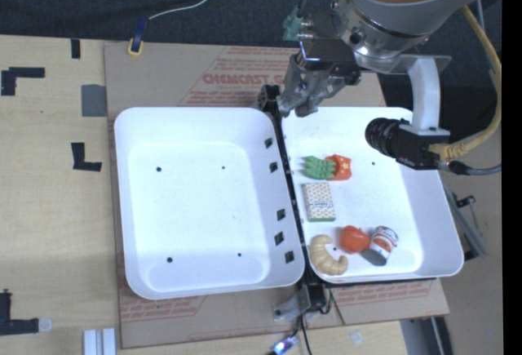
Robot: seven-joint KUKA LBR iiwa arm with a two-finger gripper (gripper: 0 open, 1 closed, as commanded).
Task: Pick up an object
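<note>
My gripper (295,104) hangs over the far left corner of the right bin (424,206), close to the divider between the bins, with nothing visibly between its fingers. In that bin lie a green and red toy vegetable (328,167), a small patterned box (319,201), a red tomato-like piece (353,239), a small can (383,241) and a croissant (328,256). All of them sit nearer the camera than the gripper, apart from it.
The left bin (139,182) sits beside the right one on a cardboard sheet (204,76). A black camera unit (400,141) on the arm overhangs the right bin's far side. A cable (175,9) trails across the dark floor behind.
</note>
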